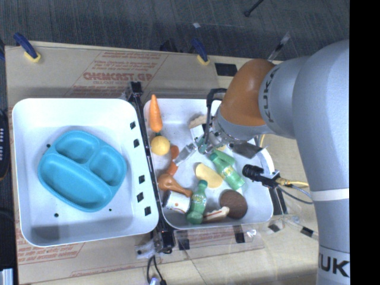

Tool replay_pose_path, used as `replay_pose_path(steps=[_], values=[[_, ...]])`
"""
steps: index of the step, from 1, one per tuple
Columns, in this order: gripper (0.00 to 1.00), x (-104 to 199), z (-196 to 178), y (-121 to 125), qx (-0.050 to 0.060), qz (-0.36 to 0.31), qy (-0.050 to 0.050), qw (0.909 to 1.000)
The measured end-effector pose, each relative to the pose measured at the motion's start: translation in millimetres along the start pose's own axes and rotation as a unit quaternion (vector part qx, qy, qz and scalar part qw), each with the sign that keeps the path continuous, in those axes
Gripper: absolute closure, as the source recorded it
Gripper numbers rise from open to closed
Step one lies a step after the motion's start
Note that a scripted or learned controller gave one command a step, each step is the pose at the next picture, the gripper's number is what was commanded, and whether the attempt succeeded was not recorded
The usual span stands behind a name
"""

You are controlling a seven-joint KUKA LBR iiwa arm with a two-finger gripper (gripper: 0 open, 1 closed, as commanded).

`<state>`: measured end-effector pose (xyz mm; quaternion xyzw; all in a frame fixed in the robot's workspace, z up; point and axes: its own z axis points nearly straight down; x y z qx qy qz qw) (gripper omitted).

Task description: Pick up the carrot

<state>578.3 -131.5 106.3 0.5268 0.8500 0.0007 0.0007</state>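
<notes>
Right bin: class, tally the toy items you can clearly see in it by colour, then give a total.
Orange: 1, the carrot
Yellow: 2, a round fruit and a wedge
Green: 2, one bottle and another bottle
Brown: 2, a drumstick and a mushroom
Total: 7

Even, fairly bright overhead light, cool cast. The two shallow white plastic bins [27, 159] read bright without clipping; mild sheen on the molded blue compartment tray [82, 168] and on the glossy orange band of the grey arm [249, 94]. Shadows soft and short, a dim patch at the left bin's near-left corner. Dark floor beyond the counter's far edge is underexposed. Overall soft, low resolution; small items in the right bin lack crisp edges. No obvious edge distortion.
</notes>
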Motion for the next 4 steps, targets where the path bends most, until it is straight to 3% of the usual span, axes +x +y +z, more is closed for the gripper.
replay_pose_path(steps=[1, 2, 3, 4], values=[[0.00, 29, -36, -25, 0.005, 0.081, 0.003, 0.9967], [0.00, 16, -25, 42, 0.003, 0.146, 0.000, 0.9893], [0.00, -6, 7, 84, 0.005, 0.186, 0.000, 0.9825], [0.00, 26, -88, 102, 0.002, 0.330, 0.000, 0.9439]])
